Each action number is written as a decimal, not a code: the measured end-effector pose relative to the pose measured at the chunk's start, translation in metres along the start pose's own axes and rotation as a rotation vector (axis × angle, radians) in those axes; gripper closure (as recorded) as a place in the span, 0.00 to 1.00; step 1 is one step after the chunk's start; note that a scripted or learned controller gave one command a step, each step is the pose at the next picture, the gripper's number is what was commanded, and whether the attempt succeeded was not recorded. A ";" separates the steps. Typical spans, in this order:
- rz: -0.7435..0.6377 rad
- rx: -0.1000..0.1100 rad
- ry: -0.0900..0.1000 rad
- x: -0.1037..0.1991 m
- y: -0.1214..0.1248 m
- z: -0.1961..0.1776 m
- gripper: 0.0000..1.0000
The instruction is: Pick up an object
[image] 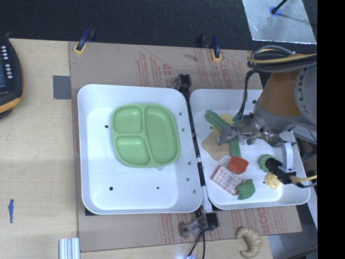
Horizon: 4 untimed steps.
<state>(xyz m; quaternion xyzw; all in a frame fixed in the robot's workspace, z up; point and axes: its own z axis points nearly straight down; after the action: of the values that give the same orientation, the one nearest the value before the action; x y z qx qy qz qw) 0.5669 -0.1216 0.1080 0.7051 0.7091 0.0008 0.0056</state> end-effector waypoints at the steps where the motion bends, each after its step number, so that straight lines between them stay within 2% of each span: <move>1: -0.004 0.008 0.006 0.027 0.041 0.016 0.00; 2: 0.000 0.007 0.006 0.026 0.092 0.016 0.00; 3: 0.005 0.019 0.007 0.001 0.013 0.017 0.00; 4: 0.001 0.015 0.006 0.001 0.017 0.006 1.00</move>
<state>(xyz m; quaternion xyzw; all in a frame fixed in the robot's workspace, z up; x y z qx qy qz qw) 0.5835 -0.1200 0.1023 0.7053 0.7089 -0.0023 -0.0016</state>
